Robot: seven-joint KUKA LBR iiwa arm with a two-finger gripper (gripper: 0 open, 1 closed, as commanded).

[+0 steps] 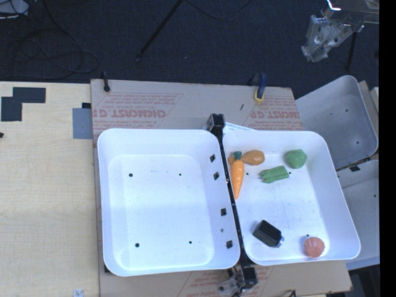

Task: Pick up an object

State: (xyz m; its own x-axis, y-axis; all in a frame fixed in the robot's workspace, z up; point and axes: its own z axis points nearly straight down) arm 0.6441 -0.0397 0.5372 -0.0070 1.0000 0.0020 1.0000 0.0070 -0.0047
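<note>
Two white bins sit side by side on a sheet of brown cardboard (185,107), which lies on a pale wooden bench (43,197). The left bin (108,166) shows bare floor from wall to wall, so all of its room is open. The right bin (337,197) holds six small things, mostly along its far and left sides; its middle is bare, and so is much of its right side. The two bins meet at a dark divider (226,190) running from the far edge to the near one.

Along that divider, touching the right bin's left wall, lies one orange carrot (236,178) with a green top, its tip pointing toward the near side. Just beside its top is one orange rounded piece (253,158). Right of these lies one long green vegetable (274,174), and near the far right corner one rounder green piece (296,158). Toward the near side rests one black block (268,233), tilted, with bare floor around it. One pink ball (314,247) sits close to the near right corner, near the wall.

The gripper (318,42) is high at the upper right, well apart from both bins, over the dark floor. It is small and blurred there, and how its jaws stand cannot be told.
</note>
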